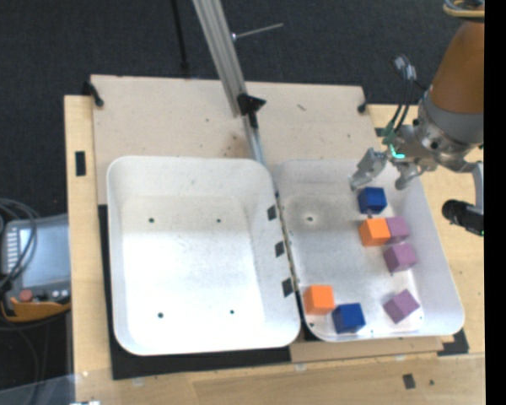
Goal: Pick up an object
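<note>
White plastic, scuffed grey in the middle, and that was the stage: two shallow bins side by side, the left bin (pixel 194 251) bare, the right bin (pixel 320 226) carrying all the cargo along its far-right side. In the camera view the arm (pixel 460 66) came in from the right, orange band bright above the wrist, and the gripper (pixel 386 169) hung over the top right corner of the right bin with its two pale fingers spread apart, nothing between them. Just below and between those fingers sat the upper blue cube (pixel 372 198), close under the tips, though from this slant I couldn't say whether the fingers were level with it or well above it. That was the relation to watch: the cube lay a touch toward the near edge of the bin from the jaws, so a short drop and a small nudge forward looked like the call. It's a cube, so no long axis to fuss over. Touching its lower side was the upper orange cube (pixel 374 231), with a purple cube (pixel 397 227) pressed beside that, tight company for a finger. Further down: another purple block (pixel 399 256), a third purple one (pixel 401 306), a second blue cube (pixel 348 317) and a second orange cube (pixel 320 298). All matte, foam-like, square-edged.
</note>
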Action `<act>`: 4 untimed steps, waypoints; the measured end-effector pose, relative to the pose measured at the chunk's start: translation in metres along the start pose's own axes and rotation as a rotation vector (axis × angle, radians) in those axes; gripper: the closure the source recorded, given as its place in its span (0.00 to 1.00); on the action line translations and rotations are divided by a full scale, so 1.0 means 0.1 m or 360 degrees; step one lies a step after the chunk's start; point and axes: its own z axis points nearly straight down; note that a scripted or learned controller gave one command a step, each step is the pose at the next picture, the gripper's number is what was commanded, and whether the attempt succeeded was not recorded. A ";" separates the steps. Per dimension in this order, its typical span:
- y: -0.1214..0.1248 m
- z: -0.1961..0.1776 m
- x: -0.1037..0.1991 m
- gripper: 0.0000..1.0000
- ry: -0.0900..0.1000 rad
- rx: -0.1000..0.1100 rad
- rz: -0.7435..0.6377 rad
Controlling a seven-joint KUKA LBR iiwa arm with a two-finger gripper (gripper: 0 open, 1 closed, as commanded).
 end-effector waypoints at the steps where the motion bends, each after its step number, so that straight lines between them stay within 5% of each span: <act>1: -0.09 0.56 -0.07 0.00 -0.0002 0.0009 0.0005; 3: -0.11 1.79 -0.13 0.00 0.0002 0.0005 0.0004; 4: -0.09 1.66 -0.14 1.00 0.0002 -0.0005 0.0016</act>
